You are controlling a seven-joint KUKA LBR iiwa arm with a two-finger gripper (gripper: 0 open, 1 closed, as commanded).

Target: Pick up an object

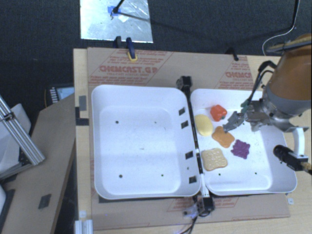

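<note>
Two shallow white bins sit side by side on a cardboard-covered bench, and all the loose objects lie in the right bin. The left bin shows its bare white floor with a few small dark holes. In the right bin, a pale yellow lemon-shaped piece lies near the divider, with a red-orange pepper-like piece just behind it. An orange flat piece lies in the middle, a purple grape-like cluster sits to its right, and a tan waffle-patterned cracker rests nearer the front edge. These five objects are close together but mostly apart from one another. The grey arm with its orange band reaches in from the right, and the gripper hangs low over the right bin, its tip just above the back edge of the orange flat piece, between that piece and the red-orange one. Nothing is visible between the fingers, and whether they are spread or closed cannot be told at this slant
</note>
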